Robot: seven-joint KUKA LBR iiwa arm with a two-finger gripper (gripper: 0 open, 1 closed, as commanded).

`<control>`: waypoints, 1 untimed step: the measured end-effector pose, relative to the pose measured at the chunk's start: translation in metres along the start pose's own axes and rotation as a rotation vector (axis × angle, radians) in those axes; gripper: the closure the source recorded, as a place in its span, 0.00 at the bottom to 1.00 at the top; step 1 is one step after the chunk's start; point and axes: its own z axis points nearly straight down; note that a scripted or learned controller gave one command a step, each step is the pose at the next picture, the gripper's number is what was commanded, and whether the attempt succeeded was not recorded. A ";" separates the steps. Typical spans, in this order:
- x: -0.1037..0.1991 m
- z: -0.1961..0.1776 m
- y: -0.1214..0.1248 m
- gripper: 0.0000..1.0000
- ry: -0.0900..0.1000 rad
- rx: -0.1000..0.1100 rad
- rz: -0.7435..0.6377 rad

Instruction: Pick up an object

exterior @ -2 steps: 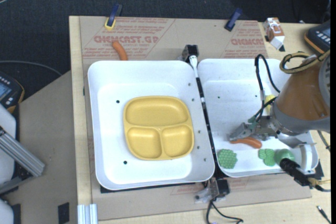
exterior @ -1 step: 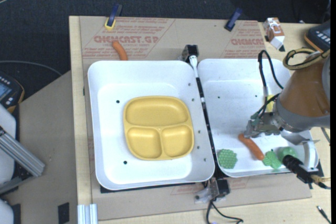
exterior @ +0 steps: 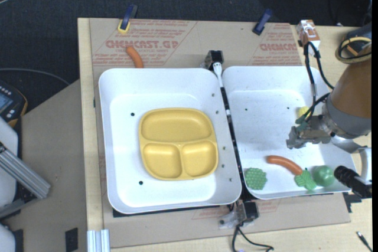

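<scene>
Claw [exterior: 297, 137] low over right bin [exterior: 260, 82], above orange sausage [exterior: 283, 163]; yellow tray [exterior: 177, 143] in left bin [exterior: 115, 121]; grip perhaps empty.

So the grey two-finger gripper [exterior: 297, 140] sits in the right shallow white plastic bin [exterior: 260, 97]. Just in front of it lies the orange plastic sausage [exterior: 284, 163], with the green round leafy toy [exterior: 255, 177] front-left. The yellow three-compartment plastic tray [exterior: 177, 143] is well off to its left, in the left shallow white plastic bin [exterior: 118, 127].

I can read red print on the cardboard sheet [exterior: 195, 38] under the bins: "CHEMCAST. G P" at about eleven o'clock. A second red print at one o'clock is cut off, and I can't make it out.
</scene>
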 end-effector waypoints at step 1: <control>-0.001 -0.053 0.002 1.00 -0.001 -0.001 -0.001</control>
